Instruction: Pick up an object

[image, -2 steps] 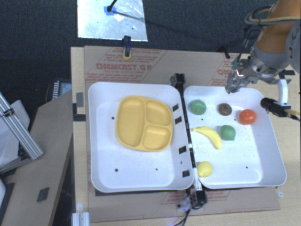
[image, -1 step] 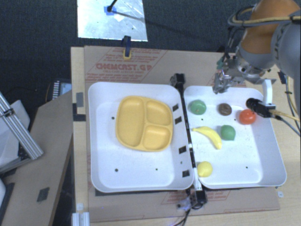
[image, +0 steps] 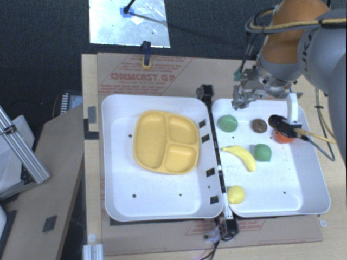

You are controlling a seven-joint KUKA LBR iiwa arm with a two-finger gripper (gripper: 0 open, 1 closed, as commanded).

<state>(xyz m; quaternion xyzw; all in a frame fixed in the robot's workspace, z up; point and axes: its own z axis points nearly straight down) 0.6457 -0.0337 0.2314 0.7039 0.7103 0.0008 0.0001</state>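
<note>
The right bin is crowded in its far half: a green ball, a brown disc and an orange piece stand in a row, with a banana and a green lump just nearer. The arm hangs over the far edge, its gripper above the far left corner. Open floor lies near and right, with only a small yellow ball by the near left wall. In the left bin a yellow divided tray fills the middle, leaving bare strips on the left and near sides
</note>
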